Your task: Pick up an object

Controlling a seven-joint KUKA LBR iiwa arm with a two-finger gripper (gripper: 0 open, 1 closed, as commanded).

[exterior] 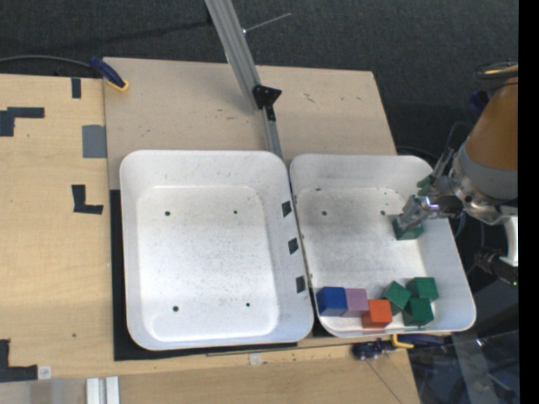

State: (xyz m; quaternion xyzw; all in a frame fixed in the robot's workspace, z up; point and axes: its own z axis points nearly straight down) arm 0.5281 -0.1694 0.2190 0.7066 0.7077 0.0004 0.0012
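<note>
My gripper point(410, 219) reaches into the right bin point(354, 183) from the right, near its right wall. A small green block point(409, 231) sits right under the fingertips, touching or nearly touching them. I cannot tell whether the fingers grip it. Along the bin's front edge lie a blue cube point(332, 300), a lilac cube point(356, 300), an orange cube point(379, 311) and three green blocks point(413, 299) in a cluster.
The left bin point(206, 247) stands beside the right one, with black clips between them. A slanted metal rod point(240, 53) rises from the back of the bench. A blue and yellow clamp point(110, 72) lies at the far left.
</note>
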